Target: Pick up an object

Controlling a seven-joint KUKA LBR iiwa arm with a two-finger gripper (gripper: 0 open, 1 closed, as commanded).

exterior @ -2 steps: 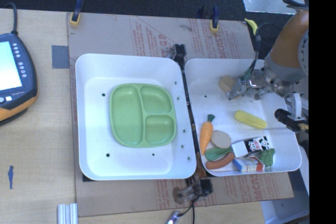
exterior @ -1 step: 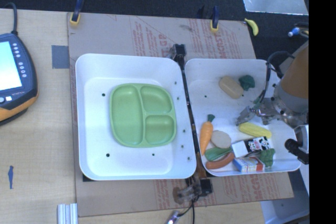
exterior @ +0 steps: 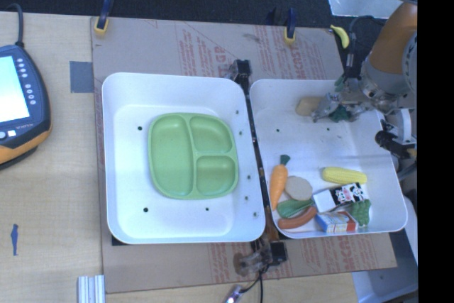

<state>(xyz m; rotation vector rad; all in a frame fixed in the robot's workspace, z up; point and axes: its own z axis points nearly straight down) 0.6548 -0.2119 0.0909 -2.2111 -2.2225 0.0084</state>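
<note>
While most toy food (exterior: 319, 202) lies heaped at the right bin's (exterior: 284, 92) near end, I see my tool (exterior: 339, 110) low at the far end beside a tan piece (exterior: 308, 106); its grip is unclear, nothing lifted.

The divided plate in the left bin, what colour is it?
Light green, clearest in the camera view.

A robotics lab, most likely: two white bins (exterior: 113, 152) sit on a cardboard sheet (exterior: 177, 46) clamped to a wooden counter (exterior: 42, 223), with a teach pendant (exterior: 18, 103) left of the bins and plastic toy food (exterior: 319, 199) in the right-hand one.
</note>
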